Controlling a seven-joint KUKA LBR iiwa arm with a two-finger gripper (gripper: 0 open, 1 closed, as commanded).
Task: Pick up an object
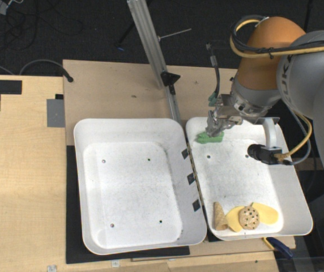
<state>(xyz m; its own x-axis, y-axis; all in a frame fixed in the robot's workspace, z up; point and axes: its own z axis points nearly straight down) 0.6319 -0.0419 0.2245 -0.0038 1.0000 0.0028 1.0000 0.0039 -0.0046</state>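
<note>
Currently the gripper [216,126] sits on the green object [210,136] at the right bin's [295,194] 11 o'clock corner, jaw state I cannot tell, so confirm the pinch before you lift straight up, clear of the rim.

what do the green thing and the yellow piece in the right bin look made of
Green thing: probably soft foam or rubber, matte, flat, no glare. Yellow piece: likely moulded plastic, smooth with an even colour and a slight sheen. Both are too small to be sure.
</note>
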